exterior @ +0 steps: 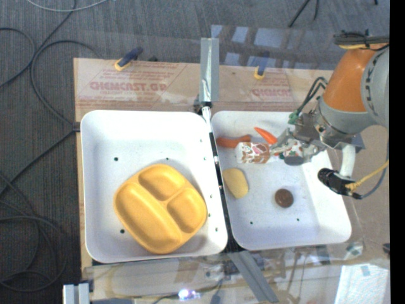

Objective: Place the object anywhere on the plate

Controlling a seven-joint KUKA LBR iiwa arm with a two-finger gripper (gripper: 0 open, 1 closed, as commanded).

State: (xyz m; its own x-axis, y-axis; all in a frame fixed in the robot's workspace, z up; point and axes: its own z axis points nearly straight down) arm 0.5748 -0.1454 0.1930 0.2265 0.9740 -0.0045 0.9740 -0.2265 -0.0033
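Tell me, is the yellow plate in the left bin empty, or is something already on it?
Empty. The yellow plate lies in the left bin with all three compartments bare; the small food items sit in the right bin.

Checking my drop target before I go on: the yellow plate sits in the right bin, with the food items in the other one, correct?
Not quite. The camera view shows the yellow plate in the left bin. The food items, such as the brown disc and the pale potato-like piece, lie in the right bin.

Single fixed camera above bench, looking down at slant, both white bins in frame.
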